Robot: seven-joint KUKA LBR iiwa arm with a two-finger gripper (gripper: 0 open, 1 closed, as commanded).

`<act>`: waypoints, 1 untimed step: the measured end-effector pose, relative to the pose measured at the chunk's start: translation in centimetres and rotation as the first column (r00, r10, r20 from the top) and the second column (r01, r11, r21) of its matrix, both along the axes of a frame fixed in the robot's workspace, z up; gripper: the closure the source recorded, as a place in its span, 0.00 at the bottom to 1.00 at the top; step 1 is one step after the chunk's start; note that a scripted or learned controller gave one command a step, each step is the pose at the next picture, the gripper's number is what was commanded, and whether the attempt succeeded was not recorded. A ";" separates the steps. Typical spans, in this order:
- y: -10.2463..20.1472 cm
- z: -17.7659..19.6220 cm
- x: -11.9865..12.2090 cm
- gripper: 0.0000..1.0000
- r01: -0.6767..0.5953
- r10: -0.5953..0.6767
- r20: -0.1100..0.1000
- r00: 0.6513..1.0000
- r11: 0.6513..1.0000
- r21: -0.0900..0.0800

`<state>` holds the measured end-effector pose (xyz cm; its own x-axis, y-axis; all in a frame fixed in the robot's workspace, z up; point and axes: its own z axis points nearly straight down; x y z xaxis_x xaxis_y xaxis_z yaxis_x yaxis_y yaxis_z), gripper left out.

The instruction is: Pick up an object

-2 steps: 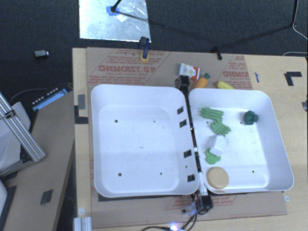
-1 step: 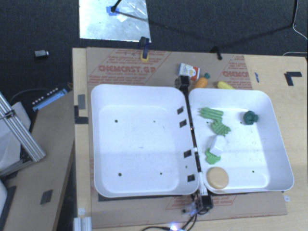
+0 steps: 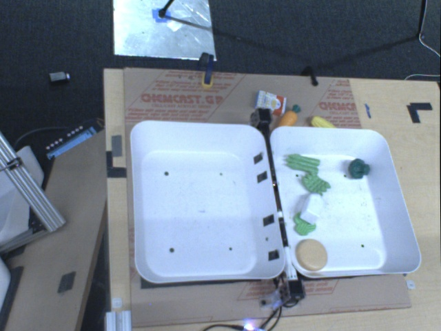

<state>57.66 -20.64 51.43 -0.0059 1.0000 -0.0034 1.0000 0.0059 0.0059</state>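
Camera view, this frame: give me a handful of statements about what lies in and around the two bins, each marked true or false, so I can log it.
1. All the loose objects inside a bin lie in the right bin. True.
2. The tan round disc sits at the far edge of its bin. False: it lies at the near edge, close to the divider between the bins.
3. The dark green object lies apart from the other pieces, toward the bin's far right. True.
4. The orange item lies inside the left bin. False: it rests on the bench beyond the bins' far edge, beside a yellow item.
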 end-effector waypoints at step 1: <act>0.0 -2.3 -8.4 1.00 0.007 -0.007 -0.007 1.000 1.000 0.004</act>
